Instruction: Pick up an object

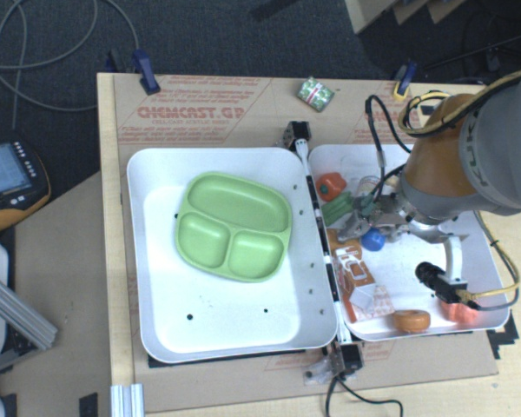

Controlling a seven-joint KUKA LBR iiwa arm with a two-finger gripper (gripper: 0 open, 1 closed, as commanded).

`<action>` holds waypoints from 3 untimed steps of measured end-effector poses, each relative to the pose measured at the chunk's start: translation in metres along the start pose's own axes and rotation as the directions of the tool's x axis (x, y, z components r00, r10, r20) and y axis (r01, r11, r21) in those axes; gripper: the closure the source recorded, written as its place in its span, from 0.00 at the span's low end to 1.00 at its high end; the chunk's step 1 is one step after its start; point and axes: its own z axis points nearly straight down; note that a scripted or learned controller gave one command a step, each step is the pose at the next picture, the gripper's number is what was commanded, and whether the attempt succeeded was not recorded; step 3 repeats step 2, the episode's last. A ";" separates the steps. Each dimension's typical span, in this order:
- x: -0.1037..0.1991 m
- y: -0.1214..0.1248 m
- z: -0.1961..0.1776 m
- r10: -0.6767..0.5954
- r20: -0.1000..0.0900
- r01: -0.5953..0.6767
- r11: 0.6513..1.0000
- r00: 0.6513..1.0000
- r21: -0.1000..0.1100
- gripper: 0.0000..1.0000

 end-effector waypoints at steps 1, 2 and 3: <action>0.000 0.001 -0.010 0.001 0.000 -0.001 1.000 1.000 -0.002 1.00; 0.078 0.021 -0.100 -0.002 -0.001 0.002 1.000 1.000 0.000 1.00; 0.078 0.021 -0.100 -0.002 -0.001 0.002 1.000 1.000 0.000 1.00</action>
